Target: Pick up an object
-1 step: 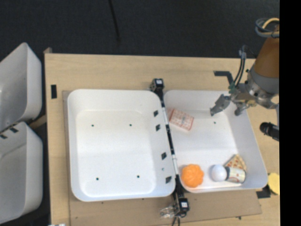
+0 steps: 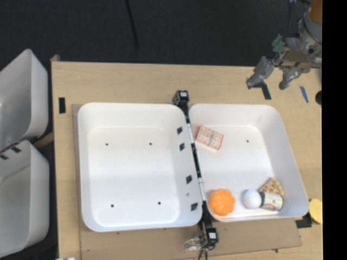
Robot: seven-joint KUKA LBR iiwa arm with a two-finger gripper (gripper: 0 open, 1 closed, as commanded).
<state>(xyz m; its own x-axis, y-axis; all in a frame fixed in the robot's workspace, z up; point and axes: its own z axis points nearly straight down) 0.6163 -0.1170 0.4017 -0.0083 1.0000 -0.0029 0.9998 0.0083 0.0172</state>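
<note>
The right bin (image 2: 271, 118) holds a small pink-and-white patterned packet (image 2: 209, 137) near its far left corner. Along its near wall sit an orange ball (image 2: 222, 201), a white ball (image 2: 251, 198) and a tan patterned cup-like item (image 2: 271, 194) lying on its side. My gripper (image 2: 270, 80) hangs at the upper right, above the bench beyond the right bin's far edge. Its two grey fingers are spread apart with nothing between them, well clear of all the objects.
The left bin (image 2: 87, 145) sits beside the right one, joined by a black clipped divider (image 2: 190, 161). White containers (image 2: 19, 102) stand at the far left. A yellow item (image 2: 316, 209) lies off the right bin's near corner. Blue tape (image 2: 304, 94) marks the bench.
</note>
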